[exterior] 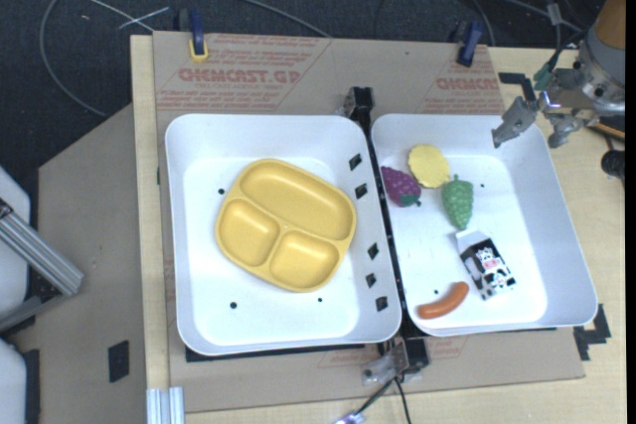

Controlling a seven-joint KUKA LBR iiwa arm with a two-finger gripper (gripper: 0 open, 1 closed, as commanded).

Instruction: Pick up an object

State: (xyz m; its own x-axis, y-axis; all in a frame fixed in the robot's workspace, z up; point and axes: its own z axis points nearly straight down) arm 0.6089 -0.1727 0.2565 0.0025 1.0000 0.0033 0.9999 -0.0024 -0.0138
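Bins: two white bins sit side by side on the bench (pixel 149 213). The left bin (pixel 189 213) and the right bin (pixel 561 233) touch along their middle edges.
Left bin: it holds one yellow plate (pixel 286 224) with three parts. The plate lies flat in the middle of the bin.
Right bin: it holds five small things.
Yellow toy: a round yellow toy (pixel 429 165) lies near the far edge of the right bin.
Purple toy: a purple toy (pixel 399 185) like grapes lies just beside the yellow one, close to the bin's left edge.
Green toy: a bumpy green toy (pixel 458 202) lies just below the yellow one, near the middle of the bin.
Box: a small black and white box (pixel 487 267) lies flat, nearer the front edge.
Sausage: an orange toy sausage (pixel 442 301) lies by the front edge, close to the box.
Gripper: the gripper (pixel 534 122) hangs over the far right corner of the right bin. Its two fingers are spread apart with nothing between them. It is well apart from the toys.
Clamps: a blue and yellow clamp (pixel 197 35) and a blue clamp (pixel 469 43) sit on the far edge of the bench.
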